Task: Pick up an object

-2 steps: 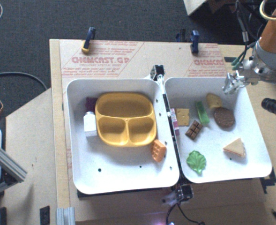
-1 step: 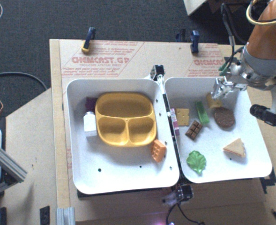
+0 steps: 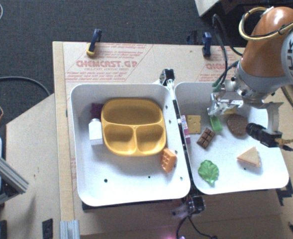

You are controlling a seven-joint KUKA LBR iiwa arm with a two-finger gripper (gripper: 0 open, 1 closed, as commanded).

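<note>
**Claw low over the right bin, crowded pickings below**

The claw (image 3: 220,108) hangs at the back of the right bin (image 3: 280,176), and whether it is open or closed I cannot tell from up here. Right beneath its tip lies a small green piece (image 3: 216,123), the likeliest target, touching or very nearly touching the tip; nothing is visibly held.

Risks, as I judge them: the green piece lies flat and close to the brown round cookie (image 3: 237,125), so a descent slightly off could nudge the cookie or close on air. The chocolate bar (image 3: 205,138) and cracker (image 3: 194,124) lie just beside too, near the divider wall, leaving little room for a slip.

The count. Right bin: one green piece, one cookie, one chocolate bar, one cracker, one green leaf (image 3: 208,172), one wedge (image 3: 249,158) — six. Left bin (image 3: 84,183): one yellow divided tray (image 3: 133,126), one white bottle (image 3: 95,132), one orange waffle piece (image 3: 168,160), something purple (image 3: 96,108) half hidden behind the tray. Two bins on one desk (image 3: 116,63).
</note>
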